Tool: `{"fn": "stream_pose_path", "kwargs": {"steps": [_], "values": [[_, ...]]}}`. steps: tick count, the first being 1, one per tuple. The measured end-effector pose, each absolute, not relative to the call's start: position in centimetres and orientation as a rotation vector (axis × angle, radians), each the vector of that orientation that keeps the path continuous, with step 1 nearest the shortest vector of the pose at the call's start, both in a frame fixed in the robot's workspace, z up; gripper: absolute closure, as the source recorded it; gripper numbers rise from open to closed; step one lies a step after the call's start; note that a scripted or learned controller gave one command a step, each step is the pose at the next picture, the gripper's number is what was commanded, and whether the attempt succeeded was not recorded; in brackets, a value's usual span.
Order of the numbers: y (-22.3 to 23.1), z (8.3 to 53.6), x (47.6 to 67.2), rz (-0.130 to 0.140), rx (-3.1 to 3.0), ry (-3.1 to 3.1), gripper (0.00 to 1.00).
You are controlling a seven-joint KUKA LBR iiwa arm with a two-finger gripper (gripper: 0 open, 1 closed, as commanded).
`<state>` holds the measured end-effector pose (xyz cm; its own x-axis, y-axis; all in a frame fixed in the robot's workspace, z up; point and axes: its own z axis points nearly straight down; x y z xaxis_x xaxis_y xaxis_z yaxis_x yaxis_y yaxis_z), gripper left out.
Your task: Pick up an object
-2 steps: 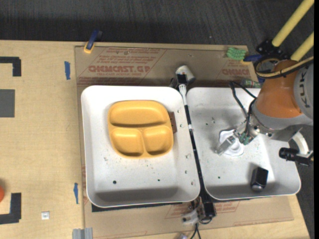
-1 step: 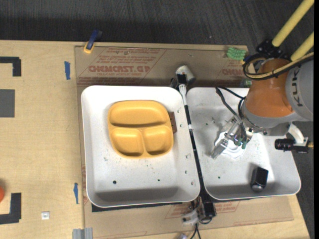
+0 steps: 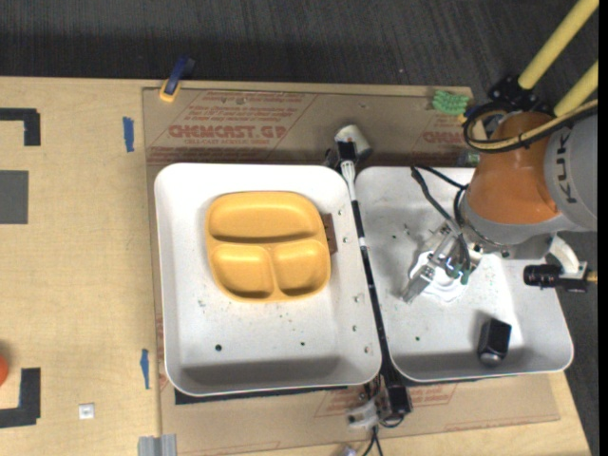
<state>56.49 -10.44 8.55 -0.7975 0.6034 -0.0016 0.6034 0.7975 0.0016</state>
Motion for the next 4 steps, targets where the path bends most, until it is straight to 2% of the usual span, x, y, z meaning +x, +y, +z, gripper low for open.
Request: {"fn": "stream_pose_path", "kwargs": {"steps": [1, 2, 3, 4], "values": [[-10.4, 8.6, 56.5, 0.002, 0.999, 2.976, 0.0], [-9.6, 8.9, 57.3, 0.002, 0.379, 3.113, 0.0], [-12.4, 8.5, 64.4, 0.001, 0.223, 3.142, 0.0], [-10.3, 8.5, 51.4, 0.001, 0.429, 3.112, 0.0]]}}
